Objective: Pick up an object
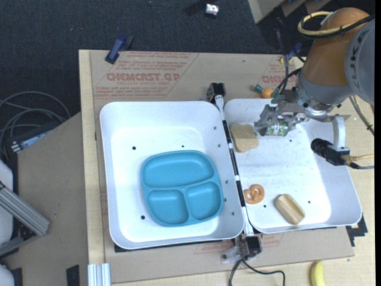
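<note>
Two white bins side by side on a cardboard-covered bench. The left bin [119, 159] holds a blue divided plate [181, 186], three compartments, lying flat near the middle. The right bin [333, 210] has a tan slice of bread [244, 137] up against the divider at the left wall, a small orange pretzel-shaped piece [255, 193] lower down near the divider, and a tan bread roll [289, 208] just right of it near the front wall. The arm [333, 58] reaches in from the right, orange band above the wrist, and its bulk hides the bin's back right corner. The gripper [275, 126] sits low over the back of the right bin, just beside the bread slice's right edge; touching or apart, cannot tell. Its tip is a blurry cluster of metal and greenish parts, so cannot tell how far the fingers are spread or whether anything is between them. A black part [326, 149] sticks out below the wrist over the bin. A small orange-and-teal item [262, 90] lies on the cardboard behind the bin, too small to identify.
</note>
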You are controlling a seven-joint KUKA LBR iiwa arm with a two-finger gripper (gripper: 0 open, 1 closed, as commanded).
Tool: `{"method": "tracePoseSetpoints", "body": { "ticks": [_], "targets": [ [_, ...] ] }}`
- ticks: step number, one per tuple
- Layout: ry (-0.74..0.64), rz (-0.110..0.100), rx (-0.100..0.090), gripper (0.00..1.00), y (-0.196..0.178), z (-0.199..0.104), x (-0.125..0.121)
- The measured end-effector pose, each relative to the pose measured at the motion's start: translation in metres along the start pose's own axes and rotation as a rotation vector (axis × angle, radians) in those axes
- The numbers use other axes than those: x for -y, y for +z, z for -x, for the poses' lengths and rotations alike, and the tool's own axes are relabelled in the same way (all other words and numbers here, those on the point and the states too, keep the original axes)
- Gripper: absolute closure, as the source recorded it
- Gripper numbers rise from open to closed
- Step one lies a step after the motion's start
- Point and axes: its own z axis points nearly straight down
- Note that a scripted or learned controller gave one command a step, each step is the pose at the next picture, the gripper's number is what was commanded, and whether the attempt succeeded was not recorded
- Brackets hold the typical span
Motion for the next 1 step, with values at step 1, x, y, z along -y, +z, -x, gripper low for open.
{"method": "tracePoseSetpoints", "body": {
  "ticks": [1],
  "targets": [
    [0.0, -0.003, -0.001, 1.0, -0.0238, -0.0402, 0.0288]
  ]
}}
